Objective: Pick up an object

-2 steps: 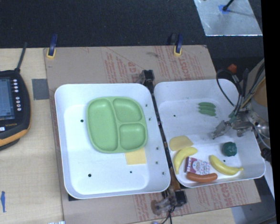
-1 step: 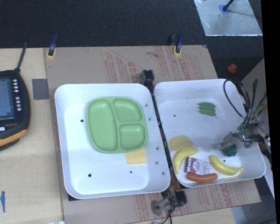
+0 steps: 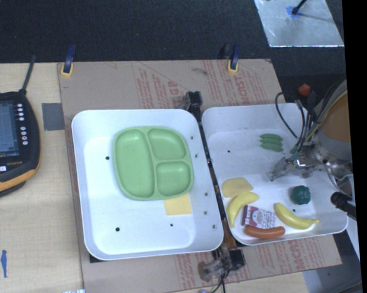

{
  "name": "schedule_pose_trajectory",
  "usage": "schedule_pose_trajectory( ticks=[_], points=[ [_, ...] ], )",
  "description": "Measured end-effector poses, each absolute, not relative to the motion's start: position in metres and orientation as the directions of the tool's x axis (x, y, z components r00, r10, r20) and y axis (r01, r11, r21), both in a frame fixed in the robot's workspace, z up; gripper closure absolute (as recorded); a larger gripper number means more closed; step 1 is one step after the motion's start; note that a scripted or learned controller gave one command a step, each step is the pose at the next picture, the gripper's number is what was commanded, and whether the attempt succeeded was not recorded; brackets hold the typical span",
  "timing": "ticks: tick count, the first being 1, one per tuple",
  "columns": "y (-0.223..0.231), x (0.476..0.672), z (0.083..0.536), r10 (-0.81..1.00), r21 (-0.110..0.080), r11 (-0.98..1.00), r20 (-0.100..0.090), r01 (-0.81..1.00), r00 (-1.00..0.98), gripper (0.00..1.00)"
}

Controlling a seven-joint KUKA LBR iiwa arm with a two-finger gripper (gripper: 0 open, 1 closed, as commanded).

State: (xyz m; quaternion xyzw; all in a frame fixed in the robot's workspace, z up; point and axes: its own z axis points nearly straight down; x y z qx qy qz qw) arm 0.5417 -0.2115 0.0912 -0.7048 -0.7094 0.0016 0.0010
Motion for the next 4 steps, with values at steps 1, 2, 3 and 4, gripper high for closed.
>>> schedule_pose_trajectory(
  ticks=[1, 2, 3, 4],
  points=[
    [-0.212, 0.654, 0.096, 1.0, -0.002, 0.004, 0.0, 1.0, -0.004, 0.0],
    [-0.212, 0.654, 0.107, 1.0, -0.003, 0.009, -0.001, 1.0, -0.009, 1.0],
    [-0.205, 0.657, 0.225, 1.0, 0.001, 0.005, -0.001, 1.0, -0.005, 1.0],
    [-0.205, 0.656, 0.223, 1.0, -0.003, 0.005, 0.0, 1.0, -0.005, 0.0]
  ],
)
